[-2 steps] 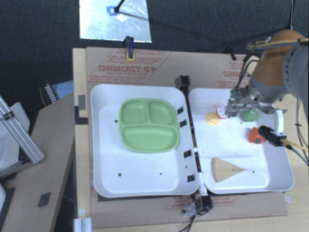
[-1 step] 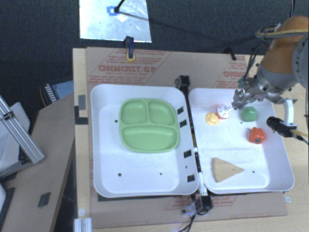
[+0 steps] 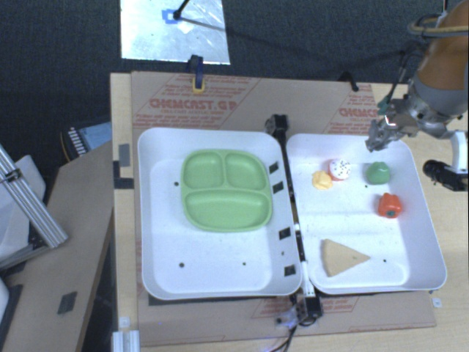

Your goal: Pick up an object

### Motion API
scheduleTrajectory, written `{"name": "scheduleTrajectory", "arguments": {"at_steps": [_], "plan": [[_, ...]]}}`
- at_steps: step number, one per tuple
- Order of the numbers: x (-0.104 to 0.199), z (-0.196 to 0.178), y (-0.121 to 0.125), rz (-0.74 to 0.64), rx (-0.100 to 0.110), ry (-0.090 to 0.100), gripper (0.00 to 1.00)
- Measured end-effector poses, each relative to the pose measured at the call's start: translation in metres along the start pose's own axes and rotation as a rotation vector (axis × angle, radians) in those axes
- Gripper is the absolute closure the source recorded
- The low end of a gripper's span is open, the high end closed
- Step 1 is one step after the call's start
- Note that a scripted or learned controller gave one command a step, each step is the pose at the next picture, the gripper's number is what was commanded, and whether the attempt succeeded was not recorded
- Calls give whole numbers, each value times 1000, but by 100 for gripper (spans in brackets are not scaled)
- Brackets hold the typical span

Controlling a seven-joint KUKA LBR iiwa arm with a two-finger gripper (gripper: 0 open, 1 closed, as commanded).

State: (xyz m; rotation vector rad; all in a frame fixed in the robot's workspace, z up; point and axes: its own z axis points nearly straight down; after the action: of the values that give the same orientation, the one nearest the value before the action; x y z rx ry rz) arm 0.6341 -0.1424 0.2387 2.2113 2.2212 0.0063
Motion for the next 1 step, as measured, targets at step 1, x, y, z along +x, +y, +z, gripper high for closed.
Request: {"name": "scheduleTrajectory", "arguments": {"at_steps": [1], "plan": [[0,-30,2,-1,2,1,100]]}}
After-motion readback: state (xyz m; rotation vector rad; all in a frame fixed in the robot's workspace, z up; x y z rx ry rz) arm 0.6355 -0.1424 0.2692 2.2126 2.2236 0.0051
